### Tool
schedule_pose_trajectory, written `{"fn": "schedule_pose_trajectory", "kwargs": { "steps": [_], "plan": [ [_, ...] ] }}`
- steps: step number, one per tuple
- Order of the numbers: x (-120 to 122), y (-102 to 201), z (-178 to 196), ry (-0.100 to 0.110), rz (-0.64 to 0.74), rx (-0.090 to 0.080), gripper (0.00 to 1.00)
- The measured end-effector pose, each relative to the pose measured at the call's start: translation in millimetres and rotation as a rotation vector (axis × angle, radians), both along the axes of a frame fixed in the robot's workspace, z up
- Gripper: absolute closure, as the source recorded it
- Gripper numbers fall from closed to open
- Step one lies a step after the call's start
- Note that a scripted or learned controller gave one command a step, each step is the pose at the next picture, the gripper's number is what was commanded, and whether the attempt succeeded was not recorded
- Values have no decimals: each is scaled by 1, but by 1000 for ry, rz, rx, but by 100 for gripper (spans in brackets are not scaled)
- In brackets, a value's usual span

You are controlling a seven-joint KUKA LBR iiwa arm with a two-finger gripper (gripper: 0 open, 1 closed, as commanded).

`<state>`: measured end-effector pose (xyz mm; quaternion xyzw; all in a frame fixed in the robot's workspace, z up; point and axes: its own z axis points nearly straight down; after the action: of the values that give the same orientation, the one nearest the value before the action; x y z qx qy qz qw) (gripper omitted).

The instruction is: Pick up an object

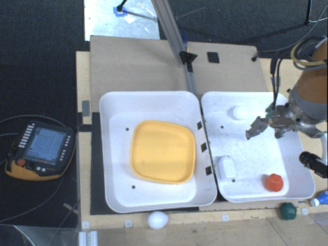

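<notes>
The right bin [302, 152] holds a white round ball [240, 112] near its far edge. A white block [226, 167] lies near the bin's front left, and a red-orange object [273, 182] sits at the front right. My gripper [264, 132] hangs over the middle right of this bin, between the ball and the red-orange object. It is open, with nothing between its fingers. The left bin [115, 137] carries a yellow square plate [163, 151].
On the bench in front of the bins lie a white egg-shaped object [158, 220], a dark green object [288, 210] and a blue-tipped item [320, 200]. A teach pendant [38, 148] rests on the floor at left. A slanted metal pole [174, 27] crosses behind the bins.
</notes>
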<state>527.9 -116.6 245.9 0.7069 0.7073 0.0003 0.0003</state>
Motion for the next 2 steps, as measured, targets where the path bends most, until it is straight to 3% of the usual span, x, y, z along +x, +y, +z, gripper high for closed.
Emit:
{"fn": "schedule_pose_trajectory", "kwargs": {
  "steps": [2],
  "plan": [
    [-8,4,-120,5,-1,1,0]
  ]
}}
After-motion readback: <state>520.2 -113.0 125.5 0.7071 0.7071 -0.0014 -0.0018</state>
